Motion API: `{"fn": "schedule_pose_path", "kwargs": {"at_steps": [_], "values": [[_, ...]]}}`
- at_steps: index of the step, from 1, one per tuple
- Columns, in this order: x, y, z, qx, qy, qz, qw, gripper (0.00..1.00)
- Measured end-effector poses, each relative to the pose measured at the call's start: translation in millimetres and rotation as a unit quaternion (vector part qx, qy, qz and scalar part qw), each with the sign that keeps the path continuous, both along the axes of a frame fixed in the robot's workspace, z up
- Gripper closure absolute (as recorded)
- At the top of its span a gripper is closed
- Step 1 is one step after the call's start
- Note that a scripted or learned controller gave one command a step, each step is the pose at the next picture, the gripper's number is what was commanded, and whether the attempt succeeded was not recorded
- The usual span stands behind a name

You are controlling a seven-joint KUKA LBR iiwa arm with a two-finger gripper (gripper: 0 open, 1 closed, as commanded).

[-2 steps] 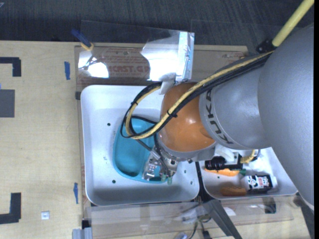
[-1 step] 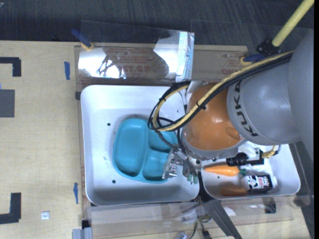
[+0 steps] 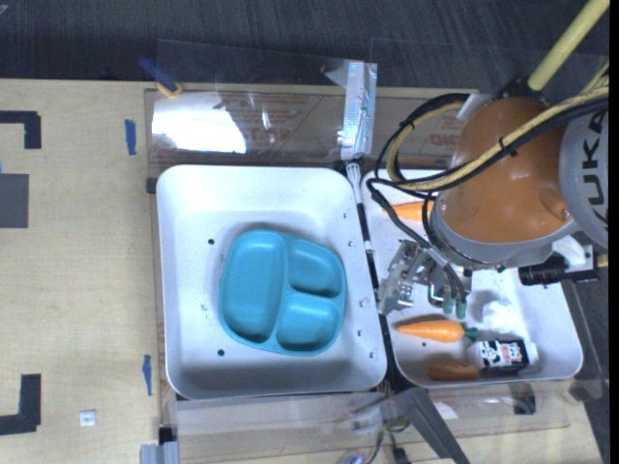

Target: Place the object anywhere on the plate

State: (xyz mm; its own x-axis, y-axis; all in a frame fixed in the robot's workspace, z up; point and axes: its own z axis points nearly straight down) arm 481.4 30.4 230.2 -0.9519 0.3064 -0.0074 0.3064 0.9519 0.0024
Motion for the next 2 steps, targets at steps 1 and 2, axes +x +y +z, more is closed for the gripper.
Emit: {"fn": "schedule_pose_path", "kwargs": {"at_steps": [1, 2], "values": [[-1, -82, -3, -0.0014, 0.001, 0.23, 0.9733, 1.0], [4, -63, -46, -0.0009, 0.003, 0.455, 0.8907, 1.0]]}}
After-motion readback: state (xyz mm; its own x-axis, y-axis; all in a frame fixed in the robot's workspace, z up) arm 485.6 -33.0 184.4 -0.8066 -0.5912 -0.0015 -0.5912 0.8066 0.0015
